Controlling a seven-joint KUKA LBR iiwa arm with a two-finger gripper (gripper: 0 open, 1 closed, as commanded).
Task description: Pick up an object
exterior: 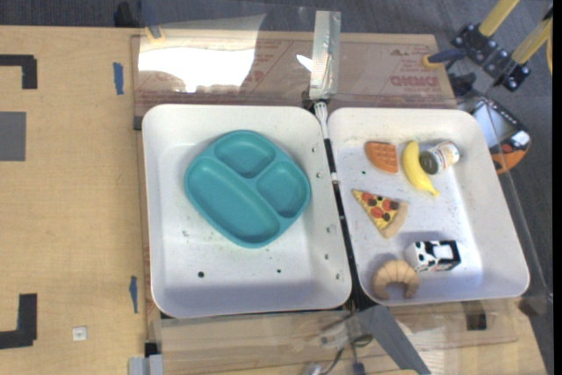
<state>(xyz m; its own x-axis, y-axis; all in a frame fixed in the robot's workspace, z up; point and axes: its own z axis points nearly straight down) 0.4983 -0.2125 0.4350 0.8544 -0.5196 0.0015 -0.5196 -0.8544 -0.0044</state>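
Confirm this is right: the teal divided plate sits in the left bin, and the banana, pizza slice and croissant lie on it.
Not quite. The camera view shows the teal divided plate alone in the left bin; the banana, pizza slice and croissant lie in the right bin, not on the plate.

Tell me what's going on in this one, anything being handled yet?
Nothing is being handled at this moment. The left white bin holds a teal plastic divided plate. The right white bin holds the loose items: an orange waffle-shaped toy, a yellow toy banana with a small can lying beside it, a toy pizza slice, a black-and-white toy cow and a tan toy croissant. All lie on the bin floor, so no pick has happened yet.
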